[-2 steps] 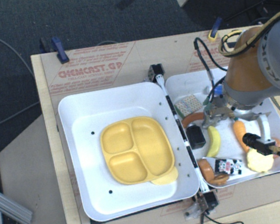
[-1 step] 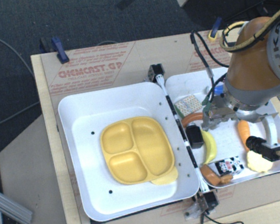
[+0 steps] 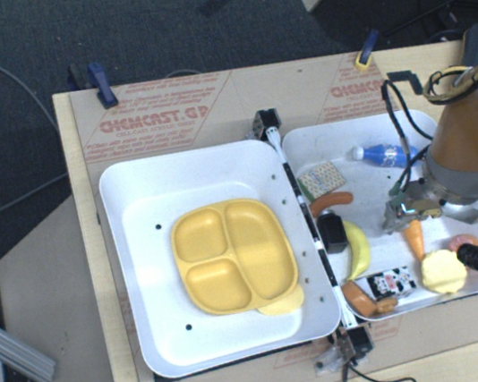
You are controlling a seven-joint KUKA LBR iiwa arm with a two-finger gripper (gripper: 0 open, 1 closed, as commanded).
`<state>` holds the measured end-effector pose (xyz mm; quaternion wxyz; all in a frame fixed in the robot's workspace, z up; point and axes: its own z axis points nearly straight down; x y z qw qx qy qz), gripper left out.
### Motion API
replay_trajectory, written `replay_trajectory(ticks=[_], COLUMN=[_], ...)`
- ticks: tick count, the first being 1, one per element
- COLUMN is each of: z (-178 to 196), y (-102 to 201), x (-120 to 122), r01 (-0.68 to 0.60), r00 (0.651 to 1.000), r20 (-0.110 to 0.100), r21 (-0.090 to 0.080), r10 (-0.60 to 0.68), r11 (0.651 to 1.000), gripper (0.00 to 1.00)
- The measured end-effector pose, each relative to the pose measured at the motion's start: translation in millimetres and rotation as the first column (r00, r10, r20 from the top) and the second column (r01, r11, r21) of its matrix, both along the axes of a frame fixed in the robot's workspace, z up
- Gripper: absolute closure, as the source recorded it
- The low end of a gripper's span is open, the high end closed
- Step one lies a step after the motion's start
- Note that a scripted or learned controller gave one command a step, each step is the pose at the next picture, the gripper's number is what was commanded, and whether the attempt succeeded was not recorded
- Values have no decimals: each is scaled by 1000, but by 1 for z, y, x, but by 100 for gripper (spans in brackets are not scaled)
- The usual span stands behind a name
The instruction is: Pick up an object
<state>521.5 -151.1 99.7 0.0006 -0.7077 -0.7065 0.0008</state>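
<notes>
**Gripper low over the carrot in the right bin**

The gripper (image 3: 404,214) hangs low in the right bin (image 3: 339,137), its metal tip just above the top end of the carrot (image 3: 413,240); whether the fingers are spread or closed I cannot tell, the wrist hides them from this angle; nothing shows between them, so no hold can be claimed.

The carrot lies on the bin floor, pointing roughly down the view, with a pale yellow lump (image 3: 443,272) touching its lower end and a pink piece (image 3: 463,241) just beside it to the right; it looks like a toy, likely light and stiff, with a smooth tapered skin that could slide out of a pinch; the thicker upper part, taken across its width, seems the surest place to grip.

Further out in the same bin: a banana (image 3: 358,250) near the dividing wall beside a black block (image 3: 331,233); a sausage (image 3: 332,202) above them; a speckled pad (image 3: 322,179) at the top left; a blue bottle (image 3: 382,154) lying on its side near the top; a printed card (image 3: 390,282) and a second sausage (image 3: 366,298) by the front edge.

The left bin (image 3: 140,247) bears a yellow tray (image 3: 232,255) with three sections; it lies well apart from the gripper.

The crowding round the carrot's lower end is the risk, by my judgement; a closing finger may nudge the lump rather than seat on the carrot.
</notes>
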Motion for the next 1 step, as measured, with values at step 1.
replay_trajectory(ticks=[1], z=[89], y=[-69], x=[9], r01=[0], r00=[1000], r20=[4], r21=[-2], r10=[0], r11=[1000], gripper=[100])
